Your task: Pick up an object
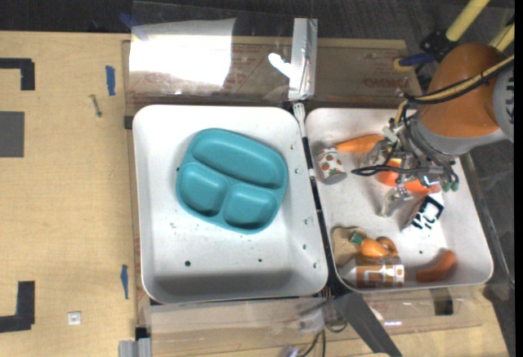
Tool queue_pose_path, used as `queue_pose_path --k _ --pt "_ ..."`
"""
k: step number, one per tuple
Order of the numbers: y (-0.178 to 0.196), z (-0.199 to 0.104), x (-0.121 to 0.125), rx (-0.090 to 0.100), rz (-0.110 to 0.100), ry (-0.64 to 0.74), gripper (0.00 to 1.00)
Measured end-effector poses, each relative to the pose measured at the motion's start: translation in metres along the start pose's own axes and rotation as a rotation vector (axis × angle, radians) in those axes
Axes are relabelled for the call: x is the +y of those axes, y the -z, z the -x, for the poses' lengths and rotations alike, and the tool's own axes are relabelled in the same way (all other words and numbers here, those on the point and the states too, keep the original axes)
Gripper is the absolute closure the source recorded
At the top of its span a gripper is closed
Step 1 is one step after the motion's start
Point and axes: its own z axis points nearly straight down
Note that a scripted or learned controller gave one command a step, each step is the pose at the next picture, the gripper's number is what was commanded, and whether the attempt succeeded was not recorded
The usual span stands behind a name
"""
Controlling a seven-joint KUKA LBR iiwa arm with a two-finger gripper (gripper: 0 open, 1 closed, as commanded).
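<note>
Two white bins sit side by side on the table. The left bin holds a teal divided plate with three compartments, lying flat near the bin's centre and slightly toward the far side. The right bin holds the loose objects. A carrot lies near the far left of it, with a small patterned cup just beside it toward the divider. Along the near edge sit a can with an orange and white label, lying on its side, a small orange-and-brown toy touching it from behind, and a sausage to the right of the can. Label writing on the can is too small to read. A black tag with white marks lies near the bin's middle; the marks cannot be read either. The arm comes in from the right over the right bin, orange band uppermost, cables looping around the wrist. The gripper points down into the bin, just left of the black tag and near an orange piece under the wrist. Whether the gripper is open or closed cannot be told from this angle, and nothing is visibly between its tips. Faint printing on the cardboard beyond the bins is not legible.
</note>
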Motion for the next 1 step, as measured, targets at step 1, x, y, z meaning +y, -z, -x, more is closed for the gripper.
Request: queue_pose_path --k 1 --pt "0.0144 0.0045 -0.0005 -0.016 -0.004 0.0 1.0"
